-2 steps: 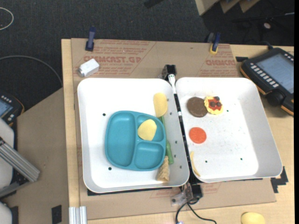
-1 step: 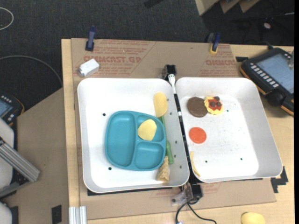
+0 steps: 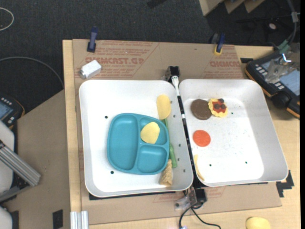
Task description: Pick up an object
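Observation:
The left white bin (image 3: 90,128) holds a blue divided tray (image 3: 126,144) with a pale yellow lump (image 3: 150,132) in its upper right compartment. A yellow oblong piece (image 3: 163,107) lies just beyond the tray. Along the bin's right wall lies a green stick (image 3: 172,152), with a tan crumbly piece (image 3: 167,176) at its near end. The right white bin (image 3: 252,142) holds a brown disc (image 3: 200,109), a small pizza-like piece (image 3: 218,107) beside it, an orange-red disc (image 3: 201,138) and a pale sliver (image 3: 197,169) at its left wall.
Both bins sit on a cardboard sheet (image 3: 143,61) held by a blue clamp (image 3: 92,34) and a yellow-blue clamp (image 3: 219,43). A small white block (image 3: 90,69) lies at the back left. A dark device (image 3: 274,78) sits at the right, a yellow thing (image 3: 257,222) at the bottom.

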You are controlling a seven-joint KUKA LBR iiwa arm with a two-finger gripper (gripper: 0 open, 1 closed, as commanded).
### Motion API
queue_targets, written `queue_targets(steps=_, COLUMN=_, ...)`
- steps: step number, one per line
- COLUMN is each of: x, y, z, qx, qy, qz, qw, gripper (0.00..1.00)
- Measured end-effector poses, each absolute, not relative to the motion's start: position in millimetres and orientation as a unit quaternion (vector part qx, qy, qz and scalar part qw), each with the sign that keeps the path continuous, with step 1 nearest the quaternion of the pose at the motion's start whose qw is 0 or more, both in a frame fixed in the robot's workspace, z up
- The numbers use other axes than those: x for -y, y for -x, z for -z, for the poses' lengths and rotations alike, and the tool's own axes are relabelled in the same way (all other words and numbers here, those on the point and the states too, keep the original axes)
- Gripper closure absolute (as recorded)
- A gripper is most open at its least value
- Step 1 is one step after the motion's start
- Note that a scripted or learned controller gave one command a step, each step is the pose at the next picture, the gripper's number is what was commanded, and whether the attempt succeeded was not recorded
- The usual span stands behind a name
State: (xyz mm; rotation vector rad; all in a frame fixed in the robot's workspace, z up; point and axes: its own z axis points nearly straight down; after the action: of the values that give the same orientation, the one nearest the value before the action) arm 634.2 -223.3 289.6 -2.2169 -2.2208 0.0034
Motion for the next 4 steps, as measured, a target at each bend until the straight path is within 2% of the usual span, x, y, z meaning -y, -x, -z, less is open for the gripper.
queue_targets(steps=1, x=223, y=-656.2, z=-245, qx=0.708, qy=0.706, qz=-0.0002, qw=0.0, gripper=1.0)
queue_targets(steps=2, x=223, y=-666.7, z=-197, qx=0.708, qy=0.706, qz=-0.001, qw=0.001, gripper=1.0)
queue_targets(steps=3, x=152, y=-650.4, z=-355, qx=0.709, qy=0.705, qz=0.0024, qw=-0.003, gripper=1.0)
queue_targets(steps=4, x=188, y=-667.1, z=-207, qx=0.707, qy=0.708, qz=-0.0001, qw=0.0, gripper=1.0)
